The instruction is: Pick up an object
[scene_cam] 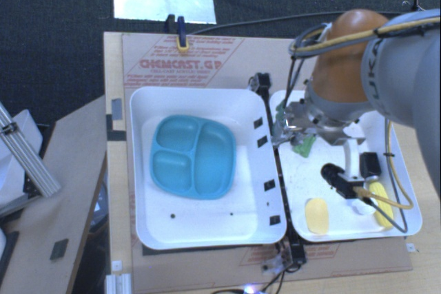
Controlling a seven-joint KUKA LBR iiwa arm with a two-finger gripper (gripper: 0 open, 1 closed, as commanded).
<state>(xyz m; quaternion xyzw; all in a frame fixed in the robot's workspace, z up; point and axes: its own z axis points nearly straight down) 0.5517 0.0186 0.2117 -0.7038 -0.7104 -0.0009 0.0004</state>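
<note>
Nearest, a pale yellow oval point(317, 215) lay loose in the right bin point(300, 182), free for the taking. Farther in, the gripper point(293, 131) hung low by that bin's left wall, just beside a green object point(304, 146), probably its target. Whether the gripper stood wide or narrow could not be told.

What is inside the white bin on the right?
A pale oval lump in front, a yellow thing beside it, and a green thing partly under the arm, which hides the back of the bin.
</note>
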